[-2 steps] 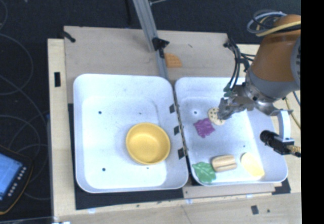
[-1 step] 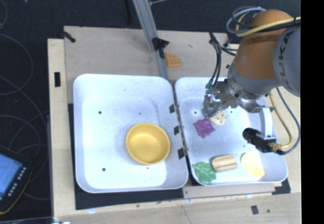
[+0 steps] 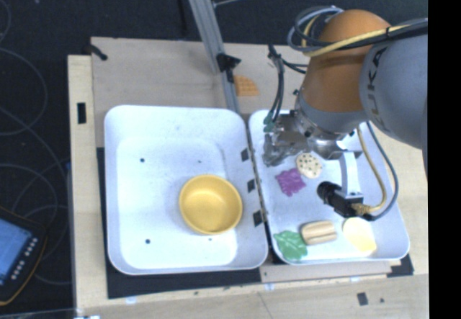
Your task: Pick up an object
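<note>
Several small objects lie in the right bin (image 3: 392, 235); the pincer (image 3: 277, 146) hovers just left of the purple piece (image 3: 290, 181), its state impossible to tell. Best to centre over that piece before descending, clear of the bin wall.

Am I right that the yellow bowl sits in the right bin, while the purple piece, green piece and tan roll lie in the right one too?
Not quite. The camera view shows the yellow bowl in the left bin. The purple piece, green piece and tan roll do lie in the right bin.
</note>
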Robot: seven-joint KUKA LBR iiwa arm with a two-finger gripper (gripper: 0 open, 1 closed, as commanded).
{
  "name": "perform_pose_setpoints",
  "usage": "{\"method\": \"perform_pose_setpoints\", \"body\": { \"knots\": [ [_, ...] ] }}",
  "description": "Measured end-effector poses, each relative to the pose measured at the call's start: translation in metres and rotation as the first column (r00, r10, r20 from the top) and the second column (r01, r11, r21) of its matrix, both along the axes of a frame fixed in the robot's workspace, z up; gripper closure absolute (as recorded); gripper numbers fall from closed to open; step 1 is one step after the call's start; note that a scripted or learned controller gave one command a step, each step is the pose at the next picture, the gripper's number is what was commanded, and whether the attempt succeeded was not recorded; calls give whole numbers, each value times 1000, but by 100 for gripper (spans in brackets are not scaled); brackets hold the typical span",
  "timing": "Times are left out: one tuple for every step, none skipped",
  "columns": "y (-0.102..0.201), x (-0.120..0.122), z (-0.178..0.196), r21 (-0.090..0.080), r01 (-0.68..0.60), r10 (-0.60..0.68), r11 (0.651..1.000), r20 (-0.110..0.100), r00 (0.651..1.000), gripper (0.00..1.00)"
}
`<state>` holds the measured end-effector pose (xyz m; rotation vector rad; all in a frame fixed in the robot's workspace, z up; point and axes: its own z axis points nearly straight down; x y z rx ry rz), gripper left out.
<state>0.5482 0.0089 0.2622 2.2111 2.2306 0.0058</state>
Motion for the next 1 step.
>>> {"method": "perform_pose_setpoints", "body": {
  "knots": [
    [52, 1, -20, -2, 2, -2, 1000, -5, 1000, 100]
  ]
}}
